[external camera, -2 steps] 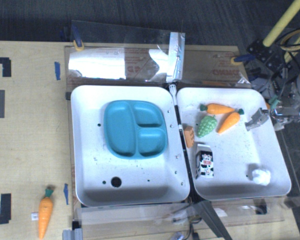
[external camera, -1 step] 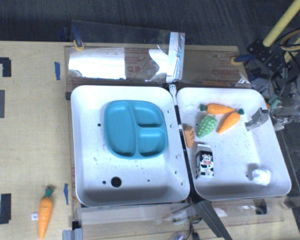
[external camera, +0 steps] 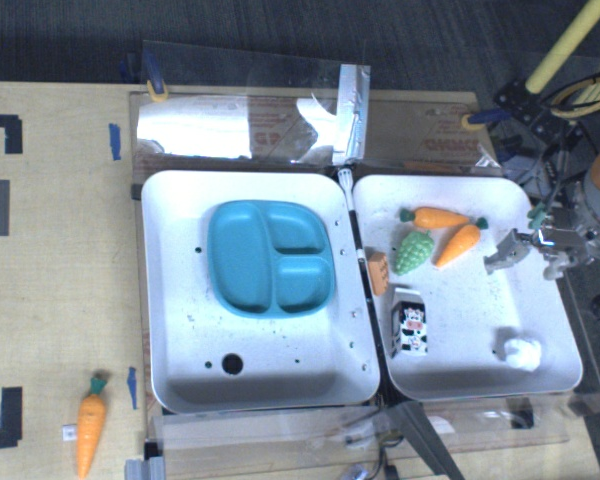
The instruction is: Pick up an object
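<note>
In the right bin (external camera: 555,313), two orange carrots lie at the back, one (external camera: 438,218) flat and one (external camera: 456,245) slanted. A green knobbly toy (external camera: 413,252) touches the slanted carrot. A small cow-patterned carton (external camera: 411,328) lies near the divider, with a small orange piece (external camera: 378,271) at the divider's edge. A white lump (external camera: 521,351) rests at the front right. My gripper (external camera: 528,260) hovers over the bin's right side, open, with nothing between its fingers. It sits right of the carrots and apart from them.
The left bin (external camera: 170,298) holds a blue divided plate (external camera: 271,256). A toy carrot (external camera: 89,426) lies on the bench at the front left. A clear plastic sheet (external camera: 250,118) stands behind the bins. Cables and a yellow pole (external camera: 570,38) crowd the back right.
</note>
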`<state>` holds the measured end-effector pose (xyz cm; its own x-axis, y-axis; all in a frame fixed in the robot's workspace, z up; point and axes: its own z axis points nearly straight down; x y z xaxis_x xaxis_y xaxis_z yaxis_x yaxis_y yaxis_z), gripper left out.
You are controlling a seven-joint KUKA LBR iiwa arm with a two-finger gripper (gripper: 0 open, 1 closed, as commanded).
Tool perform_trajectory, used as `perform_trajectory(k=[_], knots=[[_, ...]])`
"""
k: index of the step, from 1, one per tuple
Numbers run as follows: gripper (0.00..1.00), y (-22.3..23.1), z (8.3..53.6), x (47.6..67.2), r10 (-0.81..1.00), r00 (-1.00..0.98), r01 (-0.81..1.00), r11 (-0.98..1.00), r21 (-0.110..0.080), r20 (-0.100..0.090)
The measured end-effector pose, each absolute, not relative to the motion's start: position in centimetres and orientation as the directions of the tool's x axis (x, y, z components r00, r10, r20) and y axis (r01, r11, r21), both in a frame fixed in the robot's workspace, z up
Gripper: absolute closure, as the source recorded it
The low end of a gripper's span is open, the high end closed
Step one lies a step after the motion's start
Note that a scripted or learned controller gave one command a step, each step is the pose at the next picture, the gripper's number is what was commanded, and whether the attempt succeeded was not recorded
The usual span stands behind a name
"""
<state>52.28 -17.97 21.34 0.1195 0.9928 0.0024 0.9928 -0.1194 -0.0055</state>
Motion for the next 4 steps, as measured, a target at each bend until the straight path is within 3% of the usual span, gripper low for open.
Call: perform_trajectory(k=[1,2,3,4], knots=[[0.00,-16.1,14.5,59.9,0.987,0.158,0.987,-0.158,-0.008,0.001],[0.00,-14.4,8.7,62.2,0.993,0.122,0.993,-0.122,0.003,-0.001],[0.00,-15.2,8.5,64.3,0.987,-0.159,0.987,0.159,-0.004,0.000],[0.00,-15.2,8.4,65.8,0.995,-0.099,0.994,0.099,-0.037,0.010]])
